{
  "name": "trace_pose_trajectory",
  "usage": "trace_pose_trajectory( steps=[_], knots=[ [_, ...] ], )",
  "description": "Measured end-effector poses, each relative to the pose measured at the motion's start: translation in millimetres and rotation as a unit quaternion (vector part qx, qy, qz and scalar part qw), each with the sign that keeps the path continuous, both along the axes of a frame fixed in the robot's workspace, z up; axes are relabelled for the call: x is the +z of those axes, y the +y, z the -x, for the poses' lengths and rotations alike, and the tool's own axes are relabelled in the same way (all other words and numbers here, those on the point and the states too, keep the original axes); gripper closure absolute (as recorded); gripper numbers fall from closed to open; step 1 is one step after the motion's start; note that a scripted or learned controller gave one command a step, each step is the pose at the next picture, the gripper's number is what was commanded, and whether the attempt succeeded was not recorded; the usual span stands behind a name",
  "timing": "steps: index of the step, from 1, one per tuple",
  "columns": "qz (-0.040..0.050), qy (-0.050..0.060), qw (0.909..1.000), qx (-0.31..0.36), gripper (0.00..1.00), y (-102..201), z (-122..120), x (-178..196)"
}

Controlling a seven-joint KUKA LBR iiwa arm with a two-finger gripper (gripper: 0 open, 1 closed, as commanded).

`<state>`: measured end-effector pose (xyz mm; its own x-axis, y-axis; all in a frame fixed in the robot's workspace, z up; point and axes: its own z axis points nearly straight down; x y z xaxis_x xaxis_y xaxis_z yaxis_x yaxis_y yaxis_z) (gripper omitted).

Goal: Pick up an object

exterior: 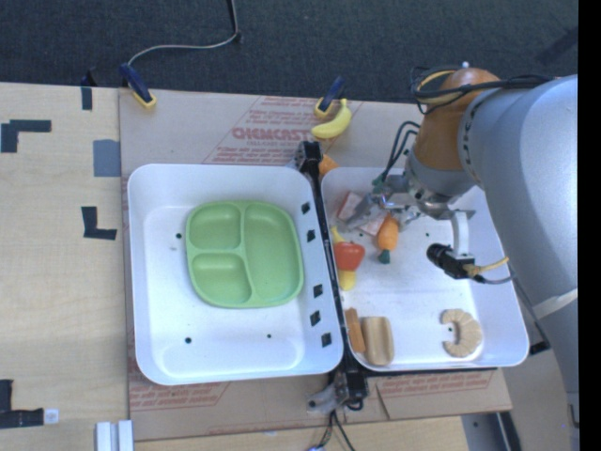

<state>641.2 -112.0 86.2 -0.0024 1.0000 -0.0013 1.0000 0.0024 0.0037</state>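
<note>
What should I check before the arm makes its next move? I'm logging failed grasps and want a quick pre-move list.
1. Gripper over the right bin, above the cluster of toy food: ok.
2. Object visibly between the fingers: cannot tell; the wrist and clutter hide them.
3. Orange carrot-like piece within close reach of the gripper: ok.
4. Targets crowded: not ok; the carrot-like piece, a red and yellow piece and a pale piece lie close together near the bin divider.
5. Isolated alternatives available: ok; the tan ring-shaped piece and bread-like piece lie apart.
6. Green divided plate lies in the left bin, away from the arm: ok.
</note>
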Motion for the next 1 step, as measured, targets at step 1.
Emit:
trace_pose_trajectory(
  steps=[1],
  knots=[
    [-0.0006, 0.004, 1.0000, 0.000, 1.00, 0.3, 1.3, 9.5]
  ],
)
